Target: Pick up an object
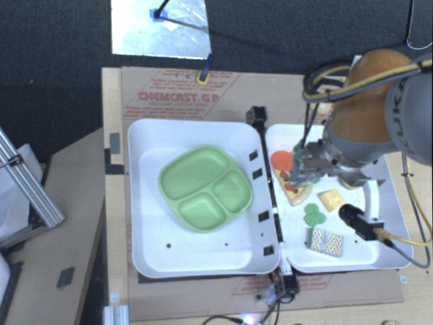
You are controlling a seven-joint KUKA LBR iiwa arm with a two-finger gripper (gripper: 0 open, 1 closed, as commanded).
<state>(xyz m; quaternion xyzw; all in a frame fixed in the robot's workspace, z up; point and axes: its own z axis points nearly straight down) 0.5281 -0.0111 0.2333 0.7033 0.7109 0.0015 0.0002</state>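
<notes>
The arm (pixel 369 110), grey with a glossy orange band, reaches into the right bin (pixel 385 246), its gripper (pixel 302 171) low over a tight cluster of toy food by the bin's left wall; whether it is spread or pinching anything cannot be told from this angle. Principal risk: the red tomato-like piece (pixel 281 160) and the pizza slice (pixel 298 193) lie touching — a descent could catch both or nudge one against the divider. The left bin (pixel 152 246) holds a smooth green three-compartment plate (pixel 206 188). Smaller candidates lie apart: a patterned rectangular packet (pixel 327 242), a yellow cheese-like wedge (pixel 331 199), a ridged green disc (pixel 314 214) — thin, likely slippery.
</notes>
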